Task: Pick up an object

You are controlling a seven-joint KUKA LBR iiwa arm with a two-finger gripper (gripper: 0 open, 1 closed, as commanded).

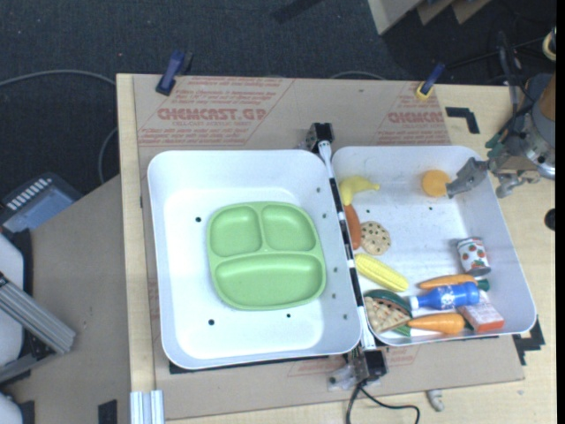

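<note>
Camera view, looking down at a slant on the table (265,113). Two shallow white bins side by side: left bin (177,237) with a green divided plate (265,254) near its middle; right bin (508,237) full of toy food. Near the far wall, an orange ball (434,182); toward the shared wall, a banana (357,186), a cookie (373,236), a corn cob (381,274). Along the near side, a small can (473,254), two carrots (452,281), a blue bottle (448,298), a pizza slice (387,312). Claw (464,180) over the far right corner of the right bin, just beside the orange ball, nothing seen between its fingers; apart or together, cannot tell.
</note>
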